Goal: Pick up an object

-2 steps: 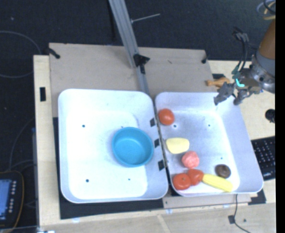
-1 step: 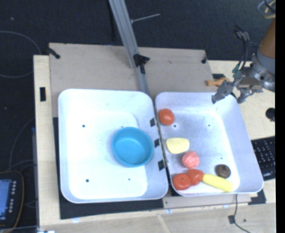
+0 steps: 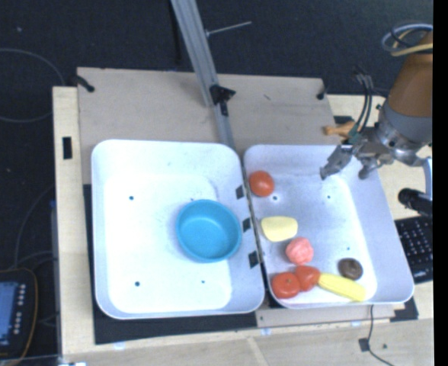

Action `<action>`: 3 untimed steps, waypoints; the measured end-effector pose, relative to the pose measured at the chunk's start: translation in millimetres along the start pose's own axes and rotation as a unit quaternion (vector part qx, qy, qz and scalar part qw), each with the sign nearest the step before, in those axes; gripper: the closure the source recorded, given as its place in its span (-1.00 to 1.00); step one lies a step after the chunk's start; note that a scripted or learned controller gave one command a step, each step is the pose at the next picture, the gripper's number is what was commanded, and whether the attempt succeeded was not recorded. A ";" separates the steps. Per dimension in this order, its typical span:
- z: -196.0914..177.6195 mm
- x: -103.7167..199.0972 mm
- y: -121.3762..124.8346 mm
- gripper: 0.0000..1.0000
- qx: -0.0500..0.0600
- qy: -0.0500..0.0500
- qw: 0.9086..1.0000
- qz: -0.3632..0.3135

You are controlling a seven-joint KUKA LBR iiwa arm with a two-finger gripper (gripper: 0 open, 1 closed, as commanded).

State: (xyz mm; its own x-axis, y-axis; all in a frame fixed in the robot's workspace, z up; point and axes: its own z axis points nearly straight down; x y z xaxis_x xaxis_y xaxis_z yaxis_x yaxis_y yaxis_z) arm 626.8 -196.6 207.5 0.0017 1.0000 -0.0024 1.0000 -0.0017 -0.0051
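In the camera view, the gripper (image 3: 349,164) is hovering over the right bin's (image 3: 376,204) upper right corner, its two fingers spread apart and gripping nothing. The pickable things are lying well apart from it, along the bin's left and lower side: a tomato (image 3: 261,183), a pale yellow block (image 3: 279,228), a pink lump (image 3: 299,250), a banana (image 3: 342,287) and a brown ball (image 3: 350,268). They are looking like light, smooth toy foods, probably slippery; the block's flat long sides are offering the surest hold. A blue bowl (image 3: 208,230) is sitting in the left bin (image 3: 132,174).

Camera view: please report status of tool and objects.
Tool open, holding nothing, above right white bin. Small round orange-red ball nearest. Nothing between them.
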 end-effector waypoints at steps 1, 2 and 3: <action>48.1 -10.8 0.0 -1.00 -0.001 0.000 1.000 0.000; 100.8 -12.0 0.0 -1.00 -0.001 0.000 1.000 0.002; 83.2 -13.1 2.6 1.00 -0.007 -0.001 1.000 0.002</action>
State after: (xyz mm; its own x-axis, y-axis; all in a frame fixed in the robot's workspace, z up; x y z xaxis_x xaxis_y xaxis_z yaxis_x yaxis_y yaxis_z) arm 629.0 -209.9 124.3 0.0063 1.0000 -0.0048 0.9999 -0.0062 0.0093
